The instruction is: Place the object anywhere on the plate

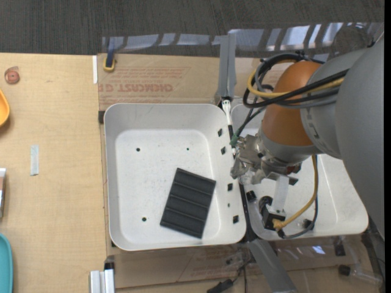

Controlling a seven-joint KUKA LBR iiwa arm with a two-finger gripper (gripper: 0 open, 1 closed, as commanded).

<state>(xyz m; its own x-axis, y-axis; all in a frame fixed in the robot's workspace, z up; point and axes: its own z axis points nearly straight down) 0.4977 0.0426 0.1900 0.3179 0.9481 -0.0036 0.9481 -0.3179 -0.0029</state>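
Note:
A black ridged rectangular plate lies tilted on the floor of the left white bin, toward its front right. My gripper hangs below the orange band of the arm, over the left edge of the right bin, next to the wall between the two bins. The wrist and cables hide what lies beneath it. No loose object can be made out in the right bin, and the arm covers much of its floor.
Brown cardboard lies behind the bins. The wooden bench at left carries a small grey strip, an orange item and a teal item at the frame edge. Yellow and black cables loop over the right bin.

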